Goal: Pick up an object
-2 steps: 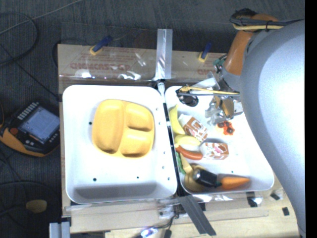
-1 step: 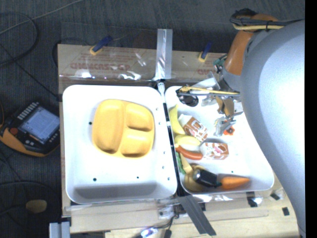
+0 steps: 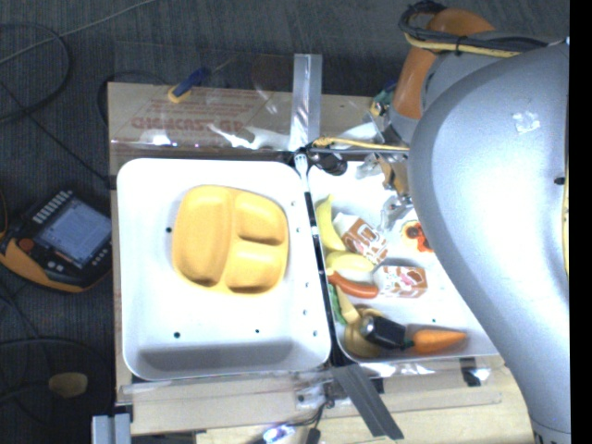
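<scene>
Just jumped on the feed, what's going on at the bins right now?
The grey arm is reaching in over the right bin, covering much of it. That bin holds a pile of toy food: a carrot, a banana, a hot dog and some small packets. The left bin holds a yellow divided tray. Nothing looks lifted yet.

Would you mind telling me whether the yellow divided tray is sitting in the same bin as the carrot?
No, the yellow divided tray lies alone in the left bin, while the carrot lies in the right bin among other items.
</scene>
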You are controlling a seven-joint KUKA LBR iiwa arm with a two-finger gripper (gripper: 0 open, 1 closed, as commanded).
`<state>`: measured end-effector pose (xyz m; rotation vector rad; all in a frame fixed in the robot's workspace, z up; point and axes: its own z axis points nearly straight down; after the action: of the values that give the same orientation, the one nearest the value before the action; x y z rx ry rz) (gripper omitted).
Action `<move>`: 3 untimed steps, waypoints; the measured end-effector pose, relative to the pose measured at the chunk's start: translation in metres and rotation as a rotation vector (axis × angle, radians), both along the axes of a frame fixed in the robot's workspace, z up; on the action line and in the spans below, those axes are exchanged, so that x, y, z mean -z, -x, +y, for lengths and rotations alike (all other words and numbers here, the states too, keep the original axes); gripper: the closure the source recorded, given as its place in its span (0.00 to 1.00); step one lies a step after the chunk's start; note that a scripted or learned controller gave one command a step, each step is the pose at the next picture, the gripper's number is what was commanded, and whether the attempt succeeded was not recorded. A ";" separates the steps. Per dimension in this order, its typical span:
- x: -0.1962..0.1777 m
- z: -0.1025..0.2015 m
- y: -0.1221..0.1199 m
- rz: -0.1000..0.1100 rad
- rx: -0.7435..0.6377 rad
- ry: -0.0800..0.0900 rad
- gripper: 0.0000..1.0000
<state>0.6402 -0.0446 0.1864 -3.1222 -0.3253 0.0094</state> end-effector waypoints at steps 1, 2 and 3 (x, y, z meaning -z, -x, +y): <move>0.004 -0.042 0.033 0.000 0.008 0.005 0.00; 0.076 -0.051 0.012 -0.002 0.006 0.005 0.00; 0.003 -0.039 0.033 -0.001 0.005 0.004 0.00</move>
<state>0.6067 -0.0839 0.1831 -3.1267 -0.3185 0.0077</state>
